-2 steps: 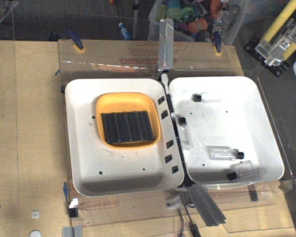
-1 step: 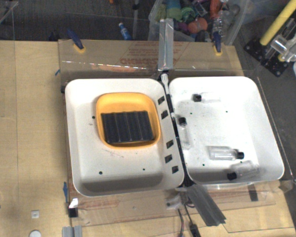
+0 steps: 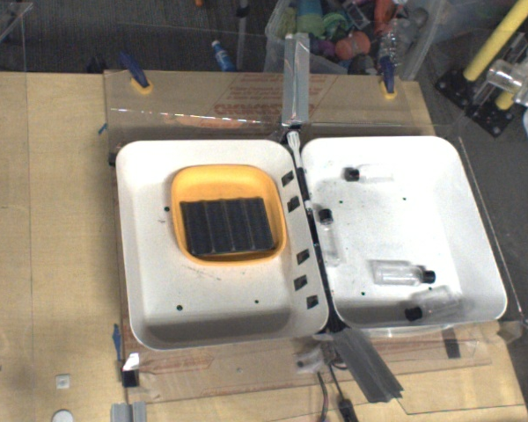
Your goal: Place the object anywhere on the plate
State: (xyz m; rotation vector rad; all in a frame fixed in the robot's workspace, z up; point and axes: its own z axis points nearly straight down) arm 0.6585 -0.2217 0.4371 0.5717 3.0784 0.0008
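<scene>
A square orange-yellow plate (image 3: 224, 177) sits in the middle of the left white bin (image 3: 145, 262). A dark, ribbed rectangular object (image 3: 227, 225) lies flat on the plate, covering most of its floor and reaching toward its front rim.
The right white bin (image 3: 475, 236) holds several small clear vials with black caps, among them one at the back (image 3: 351, 175), one by the divider (image 3: 324, 216) and one near the front (image 3: 403, 275). A clear tub of colourful toys (image 3: 361, 7) stands behind the bins.
</scene>
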